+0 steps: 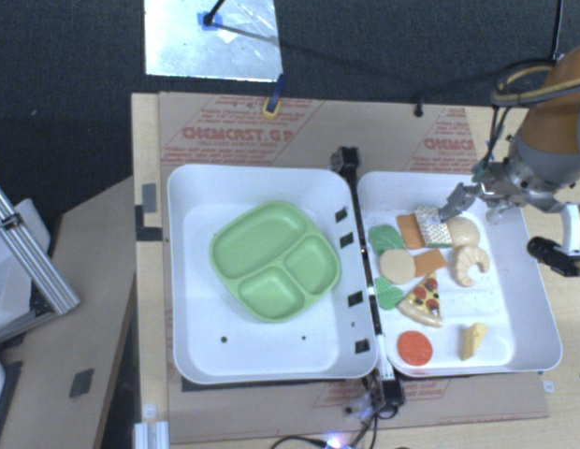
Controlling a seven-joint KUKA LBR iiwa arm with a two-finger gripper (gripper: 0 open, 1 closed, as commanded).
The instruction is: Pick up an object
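Green and smooth, a three-part plate [274, 260] lies in the left bin [192, 344]. Toy foods cluster in the right bin [533, 344]: pizza wedge [424, 301], red disc [415, 348], pale croissant [471, 262]. At upper right the gripper [456, 204] hangs over a speckled cracker [434, 225]; I cannot tell its grip.

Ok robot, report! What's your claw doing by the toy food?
End effector above right bin's far end, by the cracker. Nothing seen gripped. Croissant and pizza slice crowd close.

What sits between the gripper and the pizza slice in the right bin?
The gripper hovers at the cluster's upper edge. The waffle, an orange cracker and the croissant lie between it and the pizza slice.
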